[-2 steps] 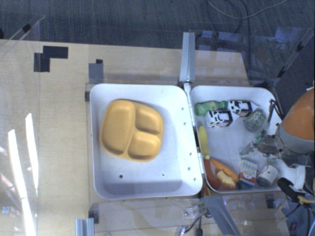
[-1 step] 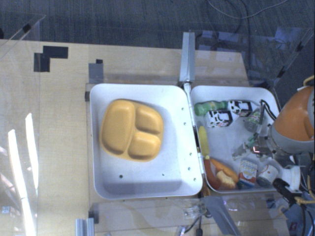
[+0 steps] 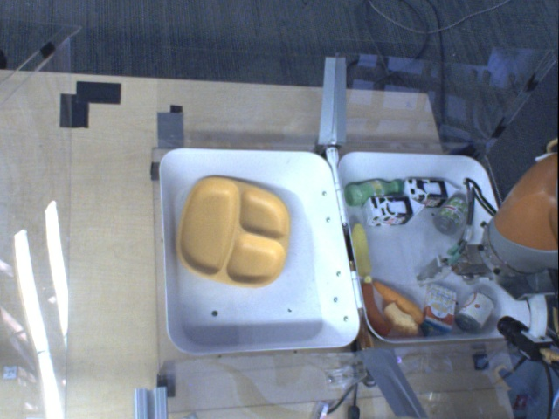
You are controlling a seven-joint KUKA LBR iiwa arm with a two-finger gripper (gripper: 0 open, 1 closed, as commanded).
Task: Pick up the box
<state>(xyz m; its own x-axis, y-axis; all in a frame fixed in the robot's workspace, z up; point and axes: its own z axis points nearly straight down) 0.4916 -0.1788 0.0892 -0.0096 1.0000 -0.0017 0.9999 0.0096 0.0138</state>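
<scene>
The box [image 3: 441, 301] is small, with a white printed top and a blue side. It lies near the front of the right bin [image 3: 393, 166], between orange toy food and a round tin. My gripper [image 3: 442, 263] hovers just behind the box, reaching in from the right below the orange wrist band [image 3: 531, 209]. Its fingers are spread open and hold nothing.
The right bin also holds a green bottle [image 3: 372, 190], a black-and-white cow-patterned toy [image 3: 403, 202], a can [image 3: 450, 213], a yellow corn-like piece [image 3: 359, 249], orange food items [image 3: 393, 308] and a round tin [image 3: 475, 310]. A yellow divided plate [image 3: 233, 230] lies in the left bin [image 3: 262, 330].
</scene>
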